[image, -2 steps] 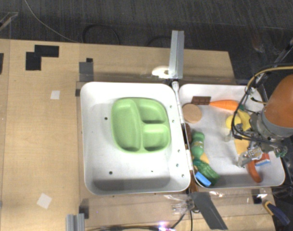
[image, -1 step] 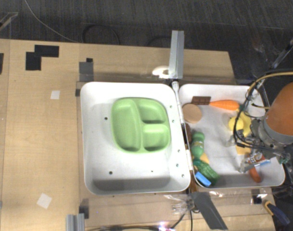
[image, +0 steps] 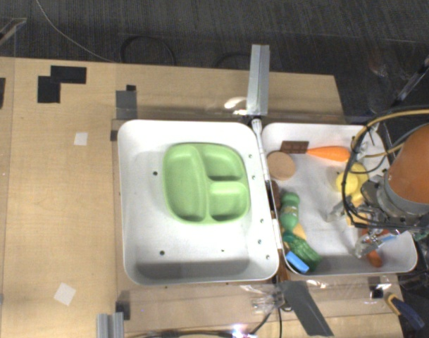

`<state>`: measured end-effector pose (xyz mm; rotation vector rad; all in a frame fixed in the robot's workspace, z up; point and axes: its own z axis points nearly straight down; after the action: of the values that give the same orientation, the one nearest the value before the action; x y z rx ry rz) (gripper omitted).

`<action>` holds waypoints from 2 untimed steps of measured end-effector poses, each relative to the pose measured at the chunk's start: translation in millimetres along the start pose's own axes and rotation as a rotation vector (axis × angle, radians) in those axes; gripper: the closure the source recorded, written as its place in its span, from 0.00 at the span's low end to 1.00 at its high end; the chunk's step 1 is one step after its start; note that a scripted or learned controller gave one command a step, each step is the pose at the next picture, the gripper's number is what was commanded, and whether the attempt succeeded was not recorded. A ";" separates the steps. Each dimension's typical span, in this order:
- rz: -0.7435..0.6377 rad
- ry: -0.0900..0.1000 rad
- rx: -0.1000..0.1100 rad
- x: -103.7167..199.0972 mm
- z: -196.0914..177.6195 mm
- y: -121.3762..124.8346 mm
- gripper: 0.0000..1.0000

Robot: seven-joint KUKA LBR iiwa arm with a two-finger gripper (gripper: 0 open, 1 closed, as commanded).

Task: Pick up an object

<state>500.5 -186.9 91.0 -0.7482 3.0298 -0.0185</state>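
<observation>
Tool (image: 369, 243) low in the right bin (image: 320, 266), near right corner; jaw state cannot be determined. The green bottle (image: 290, 213) lies to its left by the divider, long axis running near to far.

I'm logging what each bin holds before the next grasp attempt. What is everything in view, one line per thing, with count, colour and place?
White bins: 2, white, side by side on the wooden bench.
Divided tray: 1, light green, middle of the left bin.
Carrot: 1, orange, top of the right bin.
Brown block: 1, dark brown, left of the carrot.
Round disc: 1, tan, below the brown block.
Green bottle: 1, green, along the right bin's left wall.
Blue item: 1, blue, the right bin's lower left corner.
Yellow item: 1, yellow, partly behind cables.
Arm: 1, grey with orange band, over the right bin.
Gripper: 1, low in the right bin's lower right.
</observation>
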 end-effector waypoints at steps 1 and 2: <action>-0.310 -0.002 -0.001 -29.0 -1.1 50.4 0.00; -0.693 -0.004 -0.005 -20.2 -0.3 19.9 0.00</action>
<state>509.1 -159.9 91.3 -1.7336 2.5982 -0.0193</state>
